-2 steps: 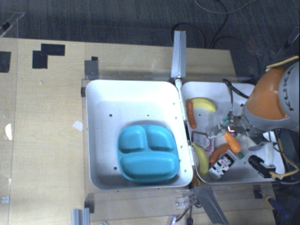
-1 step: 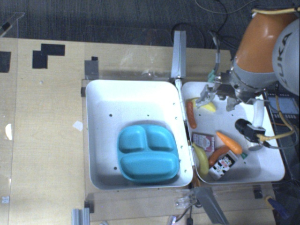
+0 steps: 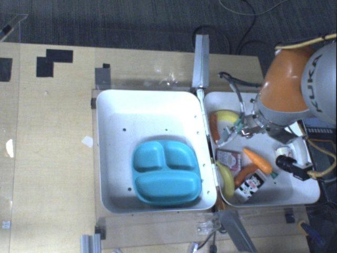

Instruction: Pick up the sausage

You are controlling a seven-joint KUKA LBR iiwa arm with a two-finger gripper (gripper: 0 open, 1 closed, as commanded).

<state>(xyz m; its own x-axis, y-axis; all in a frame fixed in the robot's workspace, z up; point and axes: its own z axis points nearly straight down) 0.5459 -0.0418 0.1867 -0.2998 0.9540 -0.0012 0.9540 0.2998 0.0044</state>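
Over the right bin (image 3: 310,194), the hand (image 3: 238,129) is seen low among the items; whether it is open or closed cannot be told. The sausage (image 3: 245,175) is lying near the bin's front, below the carrot (image 3: 257,161), apart from the hand.

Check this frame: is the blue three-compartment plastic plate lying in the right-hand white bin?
No, the blue three-compartment plastic plate lies in the left white bin, apart from the food items in the right white bin.
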